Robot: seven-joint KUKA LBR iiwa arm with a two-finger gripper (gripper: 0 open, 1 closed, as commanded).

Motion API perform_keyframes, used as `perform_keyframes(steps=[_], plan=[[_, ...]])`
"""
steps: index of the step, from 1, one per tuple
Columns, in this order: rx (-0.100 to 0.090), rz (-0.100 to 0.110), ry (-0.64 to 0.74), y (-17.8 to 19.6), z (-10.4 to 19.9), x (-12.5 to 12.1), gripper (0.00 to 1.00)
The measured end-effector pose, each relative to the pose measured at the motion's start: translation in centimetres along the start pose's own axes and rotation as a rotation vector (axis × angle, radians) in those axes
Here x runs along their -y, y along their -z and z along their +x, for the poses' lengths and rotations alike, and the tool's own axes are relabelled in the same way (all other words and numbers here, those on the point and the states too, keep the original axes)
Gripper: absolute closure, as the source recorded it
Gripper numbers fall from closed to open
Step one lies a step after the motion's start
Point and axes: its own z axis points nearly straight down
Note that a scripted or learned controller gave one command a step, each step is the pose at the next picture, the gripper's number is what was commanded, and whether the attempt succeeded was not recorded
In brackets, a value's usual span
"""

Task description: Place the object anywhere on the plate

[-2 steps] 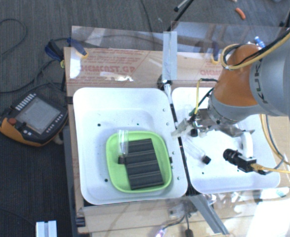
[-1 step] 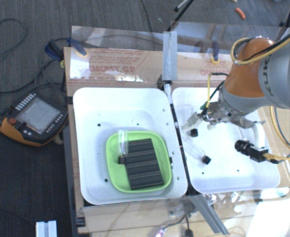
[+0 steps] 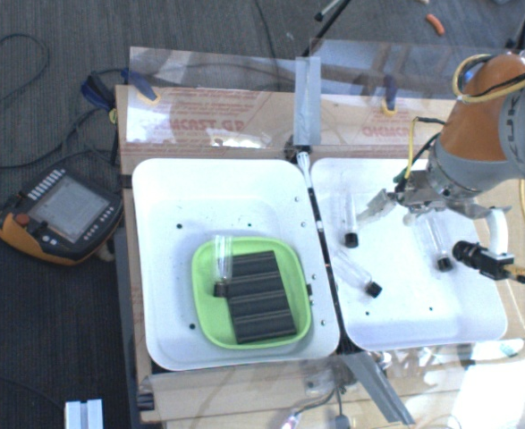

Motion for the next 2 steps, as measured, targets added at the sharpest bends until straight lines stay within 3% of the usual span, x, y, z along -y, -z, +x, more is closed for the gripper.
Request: perform_keyframes(steps=[1, 2], plan=[[-0.001, 0.0, -0.017, 0.7, -1.5, -0.3, 0.0], [0.001, 0.001, -0.021, 0.0, -5.6, -1.1, 0.0]])
